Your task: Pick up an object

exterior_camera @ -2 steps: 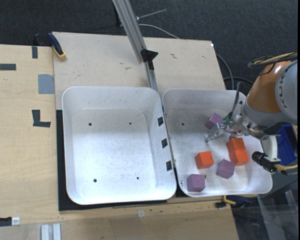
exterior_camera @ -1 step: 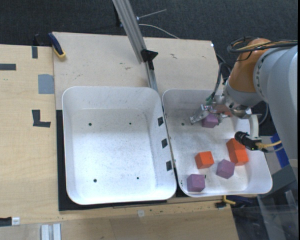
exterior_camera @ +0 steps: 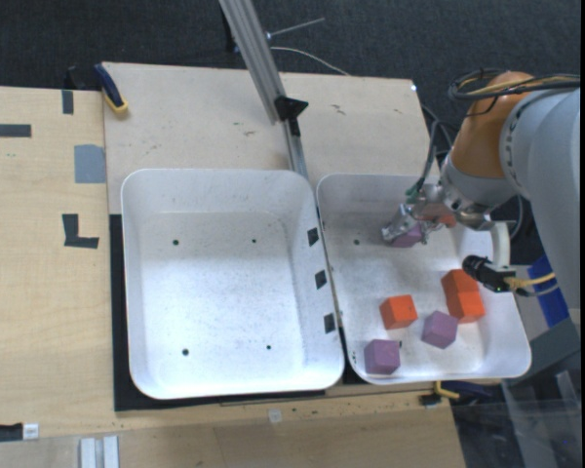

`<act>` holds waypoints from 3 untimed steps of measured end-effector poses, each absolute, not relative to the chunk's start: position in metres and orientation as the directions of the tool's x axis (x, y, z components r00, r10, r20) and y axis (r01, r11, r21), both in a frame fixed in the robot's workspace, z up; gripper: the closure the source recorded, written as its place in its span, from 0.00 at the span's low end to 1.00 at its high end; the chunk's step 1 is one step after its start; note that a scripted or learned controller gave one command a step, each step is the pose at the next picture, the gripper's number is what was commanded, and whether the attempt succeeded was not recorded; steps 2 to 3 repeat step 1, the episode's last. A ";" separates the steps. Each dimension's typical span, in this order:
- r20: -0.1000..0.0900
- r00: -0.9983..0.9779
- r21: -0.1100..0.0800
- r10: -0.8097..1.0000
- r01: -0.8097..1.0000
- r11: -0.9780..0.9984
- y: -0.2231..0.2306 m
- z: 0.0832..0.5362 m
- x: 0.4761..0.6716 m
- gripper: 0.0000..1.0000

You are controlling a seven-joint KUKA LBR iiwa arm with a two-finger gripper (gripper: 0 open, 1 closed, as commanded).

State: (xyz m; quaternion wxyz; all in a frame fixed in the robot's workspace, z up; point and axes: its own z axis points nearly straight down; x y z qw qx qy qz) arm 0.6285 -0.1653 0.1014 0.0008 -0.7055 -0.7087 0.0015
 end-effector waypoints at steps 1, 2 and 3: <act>0.002 -0.010 0.008 1.000 1.000 0.010 -0.076 0.197 0.664 1.00; 0.002 -0.010 0.008 1.000 1.000 0.010 -0.076 0.197 0.664 1.00; 0.002 -0.010 0.008 1.000 1.000 0.010 -0.076 0.197 0.664 1.00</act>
